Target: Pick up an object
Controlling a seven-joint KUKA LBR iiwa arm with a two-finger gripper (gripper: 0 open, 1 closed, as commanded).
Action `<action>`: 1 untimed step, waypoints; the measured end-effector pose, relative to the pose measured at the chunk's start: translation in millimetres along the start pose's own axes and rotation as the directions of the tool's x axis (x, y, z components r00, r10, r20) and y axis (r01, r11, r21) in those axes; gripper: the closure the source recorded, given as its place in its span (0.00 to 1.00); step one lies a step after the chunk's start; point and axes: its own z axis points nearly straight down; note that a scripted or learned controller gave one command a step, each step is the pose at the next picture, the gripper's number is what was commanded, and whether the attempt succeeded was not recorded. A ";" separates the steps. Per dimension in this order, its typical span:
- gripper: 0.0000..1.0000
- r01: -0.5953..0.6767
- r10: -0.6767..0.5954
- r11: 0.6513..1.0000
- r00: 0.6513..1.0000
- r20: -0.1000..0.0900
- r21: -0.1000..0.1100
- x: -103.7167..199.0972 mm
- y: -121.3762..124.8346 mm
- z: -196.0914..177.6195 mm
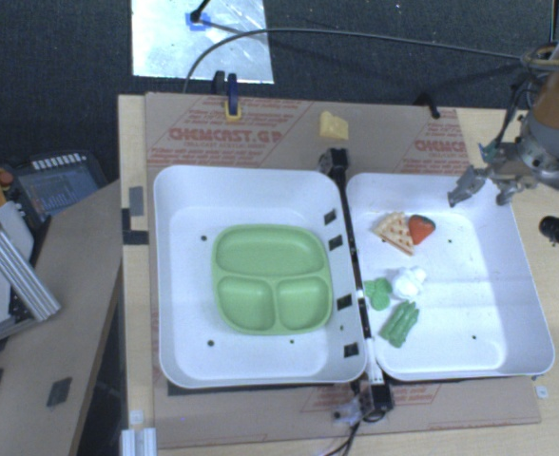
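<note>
Your gripper (486,190) hangs spread open with nothing between its fingers, above the right bin's (522,255) far rim. The cardboard (260,126) reads "CHEMCAST GP".

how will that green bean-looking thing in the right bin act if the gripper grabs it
The green piece looks like moulded toy food, so probably light and stiff. It lies flat and elongated, so it may roll or pivot if pinched off-centre. Its sheen hints at slipperiness.

bench (289,122) — two white bins (180,198); cardboard sheet (260,136)
</note>
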 end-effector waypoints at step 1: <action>0.00 0.003 -0.003 1.000 1.000 0.003 -0.013 0.7 3.1 -9.1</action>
